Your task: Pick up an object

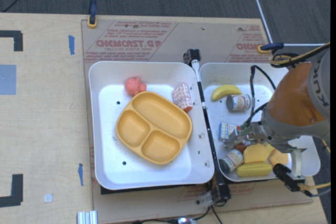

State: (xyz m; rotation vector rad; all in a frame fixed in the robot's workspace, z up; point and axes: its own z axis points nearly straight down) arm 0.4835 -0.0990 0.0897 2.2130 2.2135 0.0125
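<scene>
Two shallow white bins sit side by side on a bench, the left bin [102,113] bearing the scene's plainest landmark, a yellow three-compartment tray [153,127] lying tilted near its middle. Right of the tray, across the black divider between the bins, the grey arm with its orange band [294,99] reaches over the right bin [210,73] from the right edge of the view. The gripper [242,134] hangs low over that bin's clutter, well right of the tray; whether it is clenched or released, or grasping anything, cannot be told from this angle.

Just below the gripper, a yellow block [256,153] and a yellow bar-shaped object [254,169] lie close together near the bin's front rim, right of the tray's lower edge. A banana [226,92] rests up and to the right of the tray, with a small can [239,103] lying on its side just beside it. A blue-and-white packet [227,130] lies just left of the gripper.

Touching the tray's upper right rim is a red-and-white carton [181,96]. A pink-red ball-like object [135,85] sits just beyond the tray's upper left rim.
</scene>
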